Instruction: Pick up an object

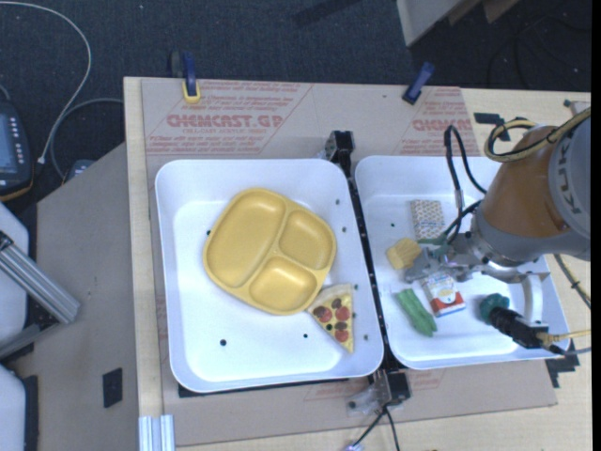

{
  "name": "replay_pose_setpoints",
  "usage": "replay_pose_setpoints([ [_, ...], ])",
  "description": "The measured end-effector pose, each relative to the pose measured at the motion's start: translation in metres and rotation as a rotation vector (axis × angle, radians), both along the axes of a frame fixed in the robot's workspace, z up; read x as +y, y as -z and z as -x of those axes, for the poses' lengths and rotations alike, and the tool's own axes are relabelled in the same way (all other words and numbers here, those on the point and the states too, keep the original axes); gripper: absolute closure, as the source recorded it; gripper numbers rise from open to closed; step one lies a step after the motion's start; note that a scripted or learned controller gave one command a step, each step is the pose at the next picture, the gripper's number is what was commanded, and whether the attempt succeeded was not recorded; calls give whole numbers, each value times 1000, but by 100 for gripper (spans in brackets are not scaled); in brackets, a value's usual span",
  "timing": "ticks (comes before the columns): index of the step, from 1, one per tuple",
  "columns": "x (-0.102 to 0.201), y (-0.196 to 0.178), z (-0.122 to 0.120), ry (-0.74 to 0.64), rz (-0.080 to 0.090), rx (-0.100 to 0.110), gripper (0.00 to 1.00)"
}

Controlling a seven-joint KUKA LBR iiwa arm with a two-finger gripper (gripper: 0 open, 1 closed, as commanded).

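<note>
Camera view, layout: two white bins sit side by side. The left bin [178, 252] holds a yellow divided plate [270, 249], with a toy pizza slice [336, 315] at its lower right edge.
Camera view, arm: the grey and orange arm [526, 205] reaches in from the right. Its gripper [439, 272] is low over the middle of the right bin [460, 348].
Camera view, things to pick: a red-and-white box [447, 301] lies just below the gripper, a yellow piece [404, 252] just to its left, and a green piece [416, 311] beside the box. A patterned card [427, 219] lies a little further back.
Camera view, grip state: I cannot tell whether the gripper is open or closed, or whether it has hold of anything.
Camera view, risk: these pieces are crowded. A descent between them could nudge the box or the yellow piece aside, or catch two at once and drop both on the lift.
Camera view, risk: the box looks flat, so a closing grip may slide over it and come up empty.
Camera view, hard to see: the wrist covers the bin floor behind the gripper. The box may be partly under the gripper's tip, though contact is unclear.
</note>
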State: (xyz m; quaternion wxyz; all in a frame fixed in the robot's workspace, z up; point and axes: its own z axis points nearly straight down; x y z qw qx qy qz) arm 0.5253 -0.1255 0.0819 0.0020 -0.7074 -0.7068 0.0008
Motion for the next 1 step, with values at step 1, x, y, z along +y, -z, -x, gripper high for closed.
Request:
replay_pose_setpoints([
  [1, 0, -13, -1, 0, 2, -5, 100],
])
